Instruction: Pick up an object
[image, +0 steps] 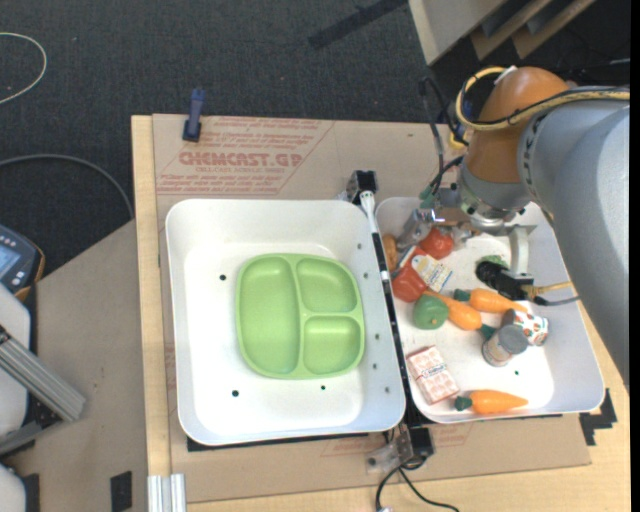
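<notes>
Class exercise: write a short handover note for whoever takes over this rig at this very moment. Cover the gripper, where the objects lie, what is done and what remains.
Gripper: low over the far end of the right bin, at the red item; grip state unclear.
Right bin: carrots, green pepper, small box, can.
Left bin: green divided plate.
Done: no pick confirmed.
Left: grasp and lift one object.

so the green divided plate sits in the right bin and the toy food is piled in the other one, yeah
Not quite: the camera view shows the green divided plate in the left bin, not the right. The toy food, such as the carrot and the green pepper, is piled in the other one, the right bin.
</notes>
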